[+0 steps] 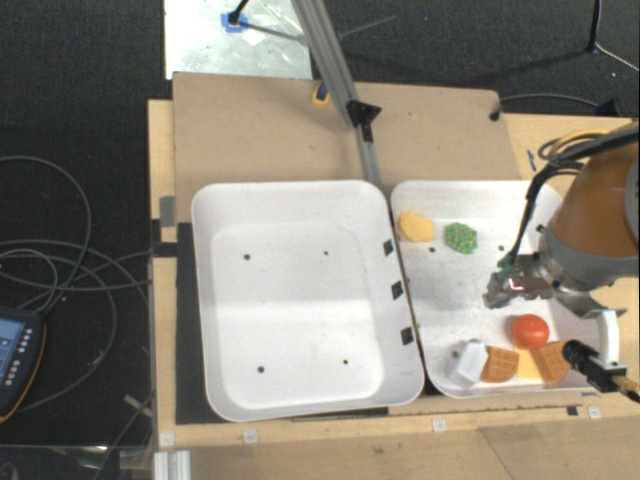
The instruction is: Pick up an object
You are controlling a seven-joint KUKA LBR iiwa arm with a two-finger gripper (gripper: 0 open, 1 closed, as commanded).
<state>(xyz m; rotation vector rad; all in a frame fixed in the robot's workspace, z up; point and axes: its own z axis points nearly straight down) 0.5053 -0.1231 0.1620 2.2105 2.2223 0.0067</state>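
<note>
End effector (510, 290) low over the right bin (478, 200), with no object visibly in it.

You can't tell whether it is parted or closed. Just at its 5 o'clock lies the red ball (530, 329); the waffle pieces (500, 365) and white block (465, 361) sit at 6, the green ball (460, 237) and yellow piece (416, 227) toward 10. The left bin (300, 298) lies at 9 on the tabletop (260, 128).

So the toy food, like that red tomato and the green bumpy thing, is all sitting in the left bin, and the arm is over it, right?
Not quite. The camera view shows the red tomato and the green bumpy thing in the right bin, not the left bin. The rest holds: the arm is over that bin.
</note>
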